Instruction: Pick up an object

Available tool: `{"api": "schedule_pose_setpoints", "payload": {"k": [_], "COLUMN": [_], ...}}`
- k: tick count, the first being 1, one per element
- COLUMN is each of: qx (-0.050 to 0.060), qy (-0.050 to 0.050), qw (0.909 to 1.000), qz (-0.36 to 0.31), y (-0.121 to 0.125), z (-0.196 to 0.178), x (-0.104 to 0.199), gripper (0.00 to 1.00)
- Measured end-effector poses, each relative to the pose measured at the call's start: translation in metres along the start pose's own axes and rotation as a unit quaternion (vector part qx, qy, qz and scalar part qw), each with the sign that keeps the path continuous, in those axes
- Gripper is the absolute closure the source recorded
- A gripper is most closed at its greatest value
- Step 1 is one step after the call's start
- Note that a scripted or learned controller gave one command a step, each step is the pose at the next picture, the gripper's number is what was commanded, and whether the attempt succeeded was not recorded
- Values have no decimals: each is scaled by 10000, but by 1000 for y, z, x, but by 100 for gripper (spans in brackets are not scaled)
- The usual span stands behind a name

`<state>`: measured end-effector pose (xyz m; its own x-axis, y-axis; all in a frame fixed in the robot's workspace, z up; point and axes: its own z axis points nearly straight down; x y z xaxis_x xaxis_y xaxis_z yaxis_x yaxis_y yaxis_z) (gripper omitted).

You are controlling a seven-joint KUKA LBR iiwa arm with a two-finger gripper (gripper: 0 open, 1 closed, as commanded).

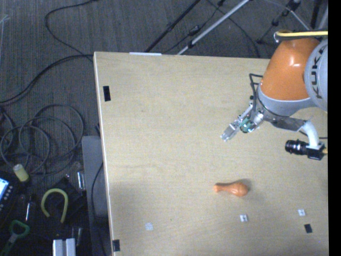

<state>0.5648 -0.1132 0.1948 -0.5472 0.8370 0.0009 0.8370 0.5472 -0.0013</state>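
Nearest to me, along the lower edge of the pale wooden bench top (160, 143), I see a few small white and black marker squares (244, 217) stuck to the surface. Just beyond them lies the task's thing: a small orange pear-shaped object (232, 189), bulbous at one end and tapering to a narrow neck that points toward the bench's left side. It rests flat on the wood, well clear of everything else.

Farther back and to the right hangs the two-finger gripper (230, 134) at the tip of the grey arm with its orange band (290, 71). It sits well apart from the orange object, up and slightly right of it. At this slant and size I cannot tell whether it is wide or narrow; nothing shows between its tips.

My worry from here is the shape. If I bring the tool down over the rounded belly, the piece may squirt sideways or roll; over the thin neck, the grip may close on too little. A slight misjudged offset would nudge it along the smooth wood instead of catching it. Off the bench to the left, loose cables (42, 137) lie on the dark floor.
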Motion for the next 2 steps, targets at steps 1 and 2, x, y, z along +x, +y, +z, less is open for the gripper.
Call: {"api": "schedule_pose_setpoints", "payload": {"k": [1, 2], "qx": [-2, 1], "qy": [-8, -10], "qw": [9948, 9820], "qz": [1017, 1887], "y": [58, 93], "z": [-5, -2], "x": [-60, -48], "gripper": [100, 100]}}
